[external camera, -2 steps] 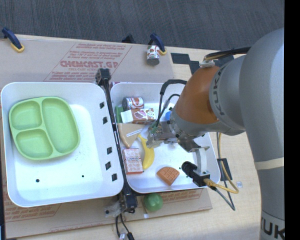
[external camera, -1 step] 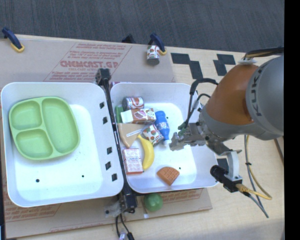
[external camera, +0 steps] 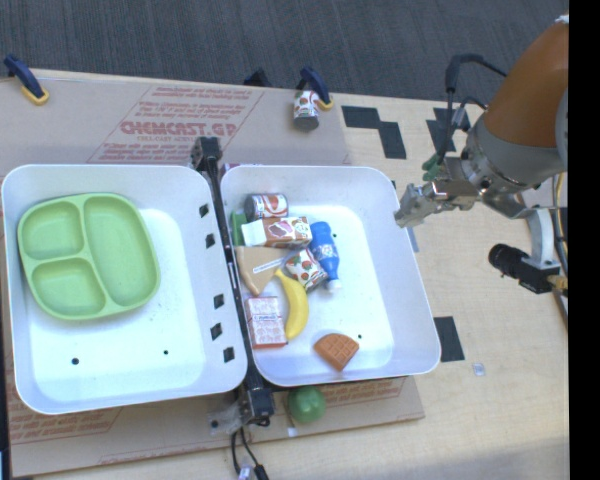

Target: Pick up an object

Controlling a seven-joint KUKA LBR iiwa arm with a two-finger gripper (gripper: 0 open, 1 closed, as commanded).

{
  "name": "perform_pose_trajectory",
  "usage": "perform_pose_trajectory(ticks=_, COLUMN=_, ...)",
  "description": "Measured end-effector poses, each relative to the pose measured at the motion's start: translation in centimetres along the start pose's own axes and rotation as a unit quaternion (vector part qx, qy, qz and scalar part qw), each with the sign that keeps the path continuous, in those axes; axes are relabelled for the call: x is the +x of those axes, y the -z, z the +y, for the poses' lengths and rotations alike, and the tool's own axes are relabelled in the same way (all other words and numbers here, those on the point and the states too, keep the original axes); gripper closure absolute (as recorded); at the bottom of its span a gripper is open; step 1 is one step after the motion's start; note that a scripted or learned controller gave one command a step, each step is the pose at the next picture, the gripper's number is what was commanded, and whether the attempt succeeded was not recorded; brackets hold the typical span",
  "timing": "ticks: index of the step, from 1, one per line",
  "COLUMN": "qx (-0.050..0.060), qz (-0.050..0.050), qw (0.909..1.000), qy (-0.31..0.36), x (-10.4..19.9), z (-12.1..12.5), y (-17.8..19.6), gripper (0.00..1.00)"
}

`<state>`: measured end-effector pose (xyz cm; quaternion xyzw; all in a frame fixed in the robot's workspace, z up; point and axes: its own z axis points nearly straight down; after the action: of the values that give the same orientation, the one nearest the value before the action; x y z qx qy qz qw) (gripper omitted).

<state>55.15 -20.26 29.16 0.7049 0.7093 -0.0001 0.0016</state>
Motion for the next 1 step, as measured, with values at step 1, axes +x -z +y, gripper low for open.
perform_pose_trajectory(ticks=1, qx=0.003, qz=0.002, qw=1.0000, qy=0.000, x=1.89, z=3.03, y=-7.66, gripper=1.00)
